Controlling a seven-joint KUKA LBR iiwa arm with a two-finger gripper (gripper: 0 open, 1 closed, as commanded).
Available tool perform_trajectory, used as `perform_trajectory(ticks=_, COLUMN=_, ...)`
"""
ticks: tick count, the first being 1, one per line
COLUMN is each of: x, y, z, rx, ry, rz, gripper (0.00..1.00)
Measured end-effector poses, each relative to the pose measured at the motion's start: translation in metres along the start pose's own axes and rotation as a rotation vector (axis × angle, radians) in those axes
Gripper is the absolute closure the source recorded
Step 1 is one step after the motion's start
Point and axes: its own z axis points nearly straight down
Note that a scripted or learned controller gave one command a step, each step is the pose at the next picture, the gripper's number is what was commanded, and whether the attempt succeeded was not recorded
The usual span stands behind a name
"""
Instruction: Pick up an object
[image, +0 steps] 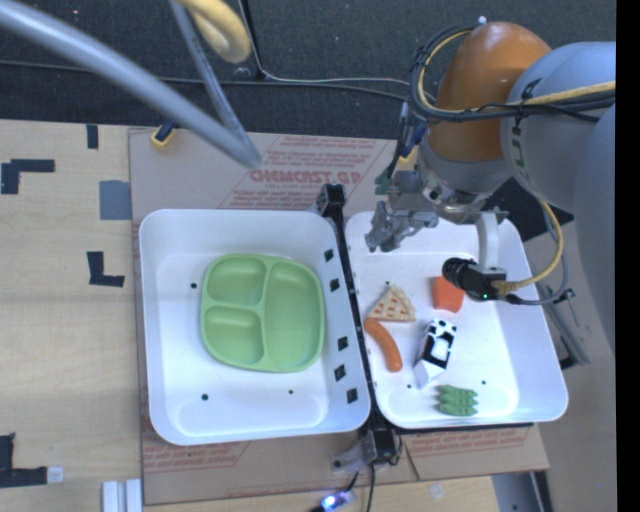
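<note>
My gripper (385, 237) hangs over the back left part of the right bin (530, 400), with nothing seen between its fingers. In front of it lie a tan pizza-slice toy (393, 305) and an orange sausage (385, 345). An orange block (446, 294) sits mid-bin, a black-and-white patterned piece (435, 345) in front of it, and a green ridged toy (457, 401) near the front wall. The gripper touches none of them.
The left bin (170, 400) holds a green divided plate (263, 311). A black divider strip (345, 300) runs between the two bins. The arm's orange band and grey body loom over the right bin's back right.
</note>
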Motion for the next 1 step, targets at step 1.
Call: perform_trajectory(ticks=1, x=0.0432, y=-0.0167, z=0.0068, rx=0.001, ry=-0.001, rz=0.000, gripper=1.00)
